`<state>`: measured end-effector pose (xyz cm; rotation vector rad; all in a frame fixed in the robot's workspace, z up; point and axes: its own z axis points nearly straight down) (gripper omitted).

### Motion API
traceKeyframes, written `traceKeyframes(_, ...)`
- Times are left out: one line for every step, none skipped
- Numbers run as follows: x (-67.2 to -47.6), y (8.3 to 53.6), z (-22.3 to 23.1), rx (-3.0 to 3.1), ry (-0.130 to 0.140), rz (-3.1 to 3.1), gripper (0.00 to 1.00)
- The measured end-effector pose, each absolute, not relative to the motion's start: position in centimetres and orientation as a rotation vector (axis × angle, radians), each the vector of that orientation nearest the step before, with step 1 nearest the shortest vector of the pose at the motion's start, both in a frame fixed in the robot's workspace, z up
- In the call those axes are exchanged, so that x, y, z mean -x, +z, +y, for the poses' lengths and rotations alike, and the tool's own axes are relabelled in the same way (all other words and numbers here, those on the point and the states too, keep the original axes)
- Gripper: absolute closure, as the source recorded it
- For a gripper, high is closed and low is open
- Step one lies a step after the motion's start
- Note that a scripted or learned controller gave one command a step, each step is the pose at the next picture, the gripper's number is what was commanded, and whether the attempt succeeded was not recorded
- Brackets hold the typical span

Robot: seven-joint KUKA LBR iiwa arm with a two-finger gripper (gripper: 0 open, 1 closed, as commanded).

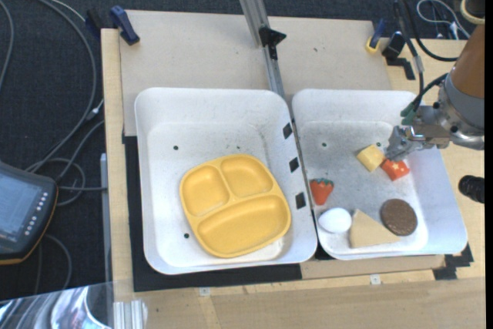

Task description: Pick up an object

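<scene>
Currently the hand (399,144) sits low in the right bin (454,204), touching a red piece (396,169). Its grip state cannot be told. A yellow block (370,158) lies just beside.

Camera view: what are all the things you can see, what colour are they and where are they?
Divided plate: 1, yellow, left bin.
Strawberry: 1, red with green top, right bin's left side.
Egg: 1, white, right bin's front.
Wedge: 1, tan, beside the egg.
Round cookie: 1, brown, right bin's front right.
Yellow block: 1, right bin's middle.
Red piece: 1, under the gripper.
Bins: 2, white, side by side.
Gripper: 1, grey, over the right bin.
</scene>
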<state>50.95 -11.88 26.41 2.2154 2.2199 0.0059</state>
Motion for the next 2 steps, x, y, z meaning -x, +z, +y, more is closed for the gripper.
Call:
traceKeyframes(-51.1, 30.2, -11.9, -2.215, 0.005, 2.221, 1.0)
traceKeyframes(-52.1, 29.4, -7.2, -2.217, 0.0, 2.23, 1.0)
